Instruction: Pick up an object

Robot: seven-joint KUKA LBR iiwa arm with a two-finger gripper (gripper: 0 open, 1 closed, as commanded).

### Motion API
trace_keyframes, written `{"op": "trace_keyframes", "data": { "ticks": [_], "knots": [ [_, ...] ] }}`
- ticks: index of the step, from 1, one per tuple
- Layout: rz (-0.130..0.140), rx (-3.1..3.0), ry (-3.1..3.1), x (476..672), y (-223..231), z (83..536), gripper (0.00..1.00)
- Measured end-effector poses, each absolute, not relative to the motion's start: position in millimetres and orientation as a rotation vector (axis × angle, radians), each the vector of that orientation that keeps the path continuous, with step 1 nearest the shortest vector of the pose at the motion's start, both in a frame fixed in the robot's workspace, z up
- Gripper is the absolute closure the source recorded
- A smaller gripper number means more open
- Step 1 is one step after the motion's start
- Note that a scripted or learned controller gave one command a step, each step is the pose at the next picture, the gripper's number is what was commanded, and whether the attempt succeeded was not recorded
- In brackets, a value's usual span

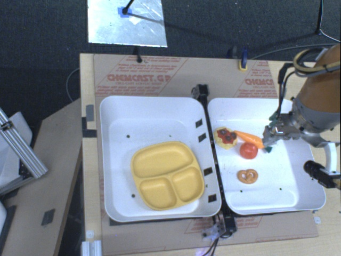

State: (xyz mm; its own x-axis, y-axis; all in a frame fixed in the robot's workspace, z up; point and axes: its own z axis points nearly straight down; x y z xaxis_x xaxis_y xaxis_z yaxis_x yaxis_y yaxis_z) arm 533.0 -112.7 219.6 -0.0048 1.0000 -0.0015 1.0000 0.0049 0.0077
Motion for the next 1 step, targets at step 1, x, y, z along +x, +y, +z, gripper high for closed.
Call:
{"op": "trace_keyframes", "data": {
  "ticks": [1],
  "knots": [
    [0.006, 2.212, 2.223, 534.7, -112.9, 257.2, 1.00]
  ]
}}
